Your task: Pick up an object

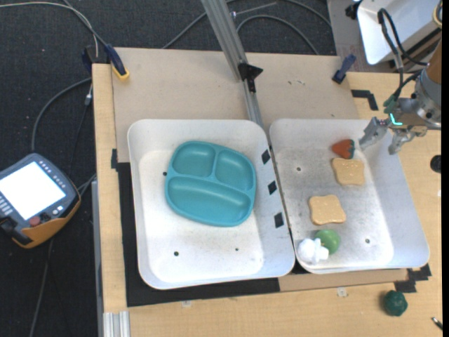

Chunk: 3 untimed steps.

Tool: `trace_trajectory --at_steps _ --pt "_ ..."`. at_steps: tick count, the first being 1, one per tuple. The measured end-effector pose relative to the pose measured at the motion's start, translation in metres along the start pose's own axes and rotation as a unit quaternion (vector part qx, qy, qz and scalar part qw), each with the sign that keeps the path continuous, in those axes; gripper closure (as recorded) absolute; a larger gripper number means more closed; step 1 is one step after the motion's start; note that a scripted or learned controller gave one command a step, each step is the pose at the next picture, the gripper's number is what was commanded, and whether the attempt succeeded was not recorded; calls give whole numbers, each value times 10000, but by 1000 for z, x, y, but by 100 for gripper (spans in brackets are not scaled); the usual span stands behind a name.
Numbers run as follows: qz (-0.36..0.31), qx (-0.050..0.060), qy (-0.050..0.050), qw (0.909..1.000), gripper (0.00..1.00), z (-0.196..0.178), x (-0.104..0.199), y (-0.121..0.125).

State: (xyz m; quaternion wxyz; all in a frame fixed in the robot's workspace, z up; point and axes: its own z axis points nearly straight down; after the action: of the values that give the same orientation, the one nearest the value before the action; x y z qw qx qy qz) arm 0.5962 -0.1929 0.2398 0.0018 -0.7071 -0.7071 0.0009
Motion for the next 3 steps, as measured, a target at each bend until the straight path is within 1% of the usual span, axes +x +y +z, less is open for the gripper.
trace_trajectory --at_steps 1,3 --pt "-4 -20 -5 10000 0 -2 0 1" --pt "-1 -4 -1 10000 0 84 -6 8"
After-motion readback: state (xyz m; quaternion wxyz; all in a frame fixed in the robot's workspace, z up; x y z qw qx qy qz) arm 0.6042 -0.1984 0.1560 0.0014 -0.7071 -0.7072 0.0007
